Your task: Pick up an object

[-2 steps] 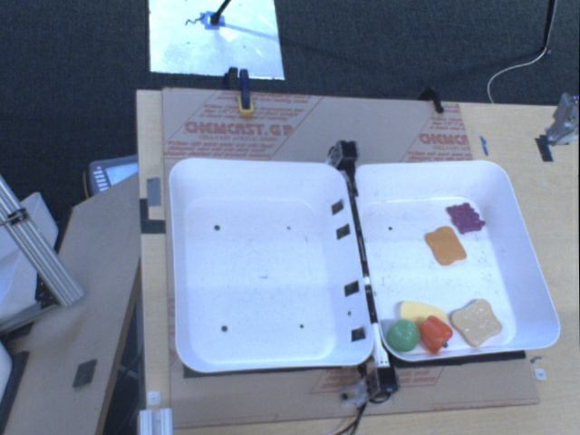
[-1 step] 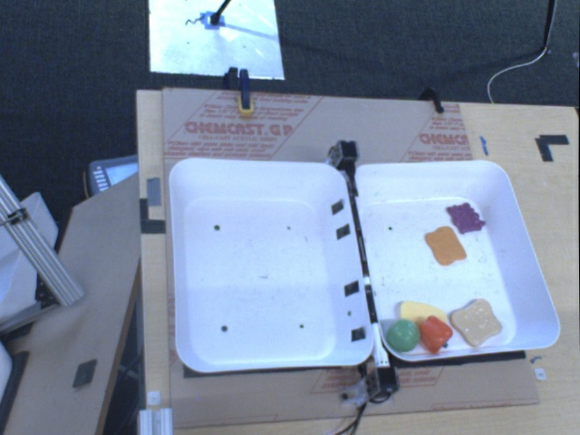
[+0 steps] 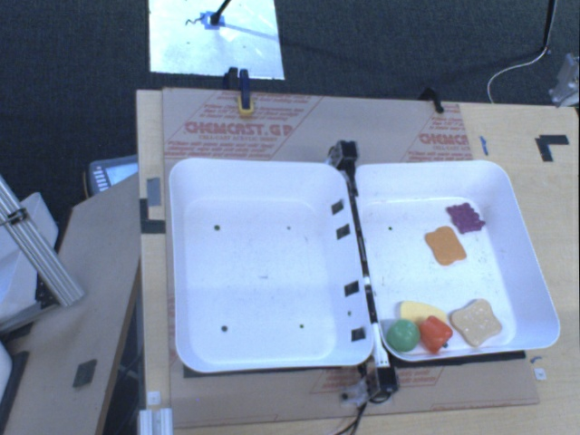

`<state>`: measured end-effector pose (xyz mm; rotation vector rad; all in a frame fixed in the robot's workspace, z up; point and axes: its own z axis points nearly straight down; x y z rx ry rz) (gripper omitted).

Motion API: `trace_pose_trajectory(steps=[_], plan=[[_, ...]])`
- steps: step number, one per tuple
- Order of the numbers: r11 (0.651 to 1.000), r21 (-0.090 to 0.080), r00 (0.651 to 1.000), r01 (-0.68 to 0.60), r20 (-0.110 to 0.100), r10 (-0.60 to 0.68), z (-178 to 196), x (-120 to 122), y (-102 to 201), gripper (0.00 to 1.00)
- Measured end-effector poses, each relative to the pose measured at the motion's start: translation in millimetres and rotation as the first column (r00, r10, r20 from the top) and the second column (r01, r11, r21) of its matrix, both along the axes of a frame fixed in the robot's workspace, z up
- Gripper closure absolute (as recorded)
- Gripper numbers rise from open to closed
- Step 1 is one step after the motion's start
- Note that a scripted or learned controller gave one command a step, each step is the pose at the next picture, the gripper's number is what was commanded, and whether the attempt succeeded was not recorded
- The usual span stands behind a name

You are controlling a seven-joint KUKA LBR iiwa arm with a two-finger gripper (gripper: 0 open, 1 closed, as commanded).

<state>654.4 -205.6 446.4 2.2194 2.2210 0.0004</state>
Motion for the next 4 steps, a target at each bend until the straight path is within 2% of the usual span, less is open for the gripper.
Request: trace_pose_trajectory(steps=[1,2,3,4], plan=[[1.000,-0.003,1.000,-0.005,0.010,0.005,94.2,14.7,14.8,1.00],[1.000,0.001,1.000,0.000,-0.003,0.000,3.1,13.3,-0.9,1.00],[1.000,-0.002,1.000,-0.006,0.009,0.006,94.1,14.2,24.5,1.00],[1.000,0.002,1.000,0.001,-0.006,-0.001,-11.6,13.8,-1.5,1.00]])
